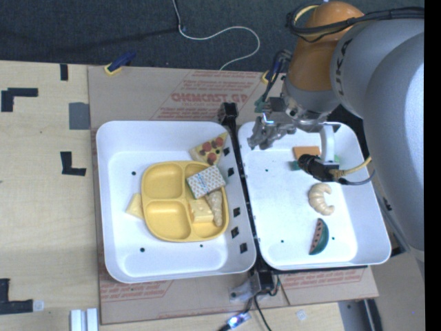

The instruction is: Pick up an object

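My gripper (264, 138) hangs over the far left corner of the right bin (358, 250), close to the wall between the bins. It looks open, and I see nothing between its fingers. In the right bin lie a pale croissant (321, 198), a watermelon slice (319, 236) nearer the front, and a small orange block (305, 151) just right of the gripper, partly covered by the wrist. The left bin (117, 185) holds a yellow divided plate (165, 202) with a blue-and-white checkered block (206, 181) on its rim, pale yellow pieces (207, 209), and a pizza slice (210, 149) behind it.
The arm's large grey body and orange band (324, 40) cover the back right of the bench. A white cable (213, 33) trails across the dark floor behind the bins. Cardboard (172, 92) lies under both bins.
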You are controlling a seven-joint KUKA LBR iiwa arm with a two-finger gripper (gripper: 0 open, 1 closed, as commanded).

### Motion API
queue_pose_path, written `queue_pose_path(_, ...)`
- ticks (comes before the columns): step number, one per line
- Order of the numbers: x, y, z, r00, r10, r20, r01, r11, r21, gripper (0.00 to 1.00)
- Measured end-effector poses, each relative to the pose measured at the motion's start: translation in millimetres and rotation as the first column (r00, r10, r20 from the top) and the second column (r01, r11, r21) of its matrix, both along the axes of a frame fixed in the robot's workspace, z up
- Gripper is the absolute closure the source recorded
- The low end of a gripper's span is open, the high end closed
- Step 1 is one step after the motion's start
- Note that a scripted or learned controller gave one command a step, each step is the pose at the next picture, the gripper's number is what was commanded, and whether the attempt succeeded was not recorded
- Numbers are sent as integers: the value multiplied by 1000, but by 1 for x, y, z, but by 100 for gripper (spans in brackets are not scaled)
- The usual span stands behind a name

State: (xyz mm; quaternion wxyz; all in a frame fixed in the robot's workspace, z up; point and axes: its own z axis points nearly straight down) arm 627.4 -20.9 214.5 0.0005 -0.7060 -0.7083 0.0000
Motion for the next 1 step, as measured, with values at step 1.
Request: queue_pose_path(1, -3, -7, 20, 1000, -1, 0, 1, 1000, 0, 100)
